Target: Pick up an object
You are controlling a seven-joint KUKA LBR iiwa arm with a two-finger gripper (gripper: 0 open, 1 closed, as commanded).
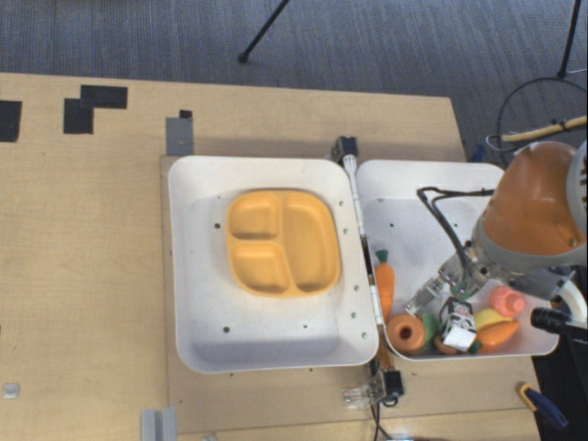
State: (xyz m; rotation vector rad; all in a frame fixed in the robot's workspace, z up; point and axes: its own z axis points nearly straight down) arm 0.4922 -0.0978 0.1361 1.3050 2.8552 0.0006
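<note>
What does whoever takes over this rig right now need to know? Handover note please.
Gripper: low in the right bin, over the toy pile at its near edge; finger state unclear, no grasp visible.
Things: carrot along the right bin's left wall, brown donut at the near left corner, pink piece and orange-yellow pieces to the right. Yellow divided tray lies in the left bin.
Done: arm is positioned at the pile.
Left: grasp one object and lift it.
</note>
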